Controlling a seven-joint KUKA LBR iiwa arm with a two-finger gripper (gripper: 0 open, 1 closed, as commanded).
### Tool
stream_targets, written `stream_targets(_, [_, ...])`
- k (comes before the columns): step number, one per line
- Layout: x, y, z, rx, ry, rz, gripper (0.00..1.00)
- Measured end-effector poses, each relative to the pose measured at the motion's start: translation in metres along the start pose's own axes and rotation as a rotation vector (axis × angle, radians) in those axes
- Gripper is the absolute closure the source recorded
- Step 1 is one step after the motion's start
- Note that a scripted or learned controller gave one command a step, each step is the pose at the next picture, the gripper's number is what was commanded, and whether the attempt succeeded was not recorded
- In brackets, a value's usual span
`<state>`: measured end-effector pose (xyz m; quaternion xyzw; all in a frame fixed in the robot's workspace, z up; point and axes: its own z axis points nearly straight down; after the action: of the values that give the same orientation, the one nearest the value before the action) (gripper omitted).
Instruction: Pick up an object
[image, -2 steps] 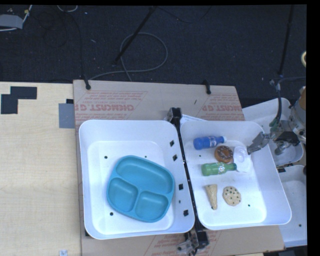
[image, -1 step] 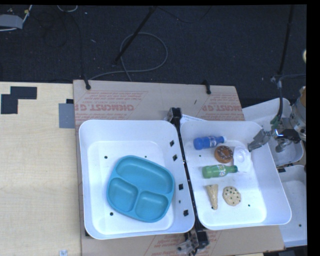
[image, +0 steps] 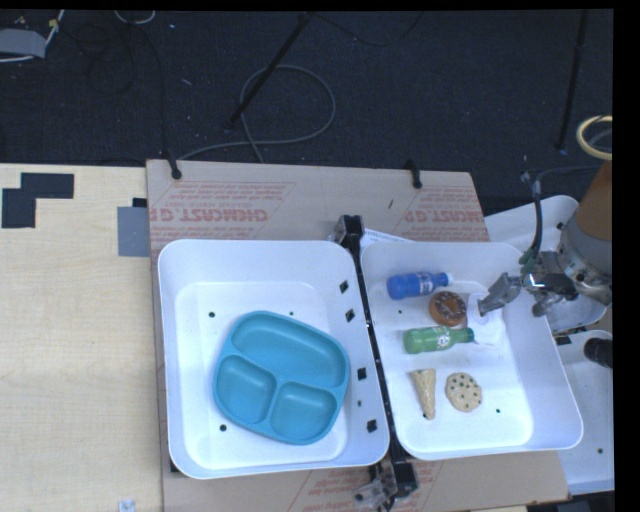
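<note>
Bottles are two, blue (image: 418, 285) and green (image: 438, 340), beside one donut (image: 448, 308), one cone (image: 426, 391), one cookie (image: 463, 391); gripper (image: 515, 295) jaws wide, holding nothing.

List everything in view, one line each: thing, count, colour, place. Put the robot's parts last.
bins: 2, white, side by side on the bench
divided plate: 1, blue, in the left bin
bottle: 1, blue with white cap, top of the right bin
donut: 1, brown, just below the blue bottle
green bottle: 1, green, middle of the right bin
ice cream cone: 1, tan, lower part of the right bin
cookie: 1, tan with dark chips, right of the cone
cardboard sheet: 1, brown, under the bins
gripper: 1, grey, over the right bin's right edge
</note>
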<state>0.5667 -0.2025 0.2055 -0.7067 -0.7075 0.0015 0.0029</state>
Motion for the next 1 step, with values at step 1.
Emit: stream_targets(1, [0.0028, 0.0020, 0.0437, 0.000, 0.000, 0.001, 0.00])
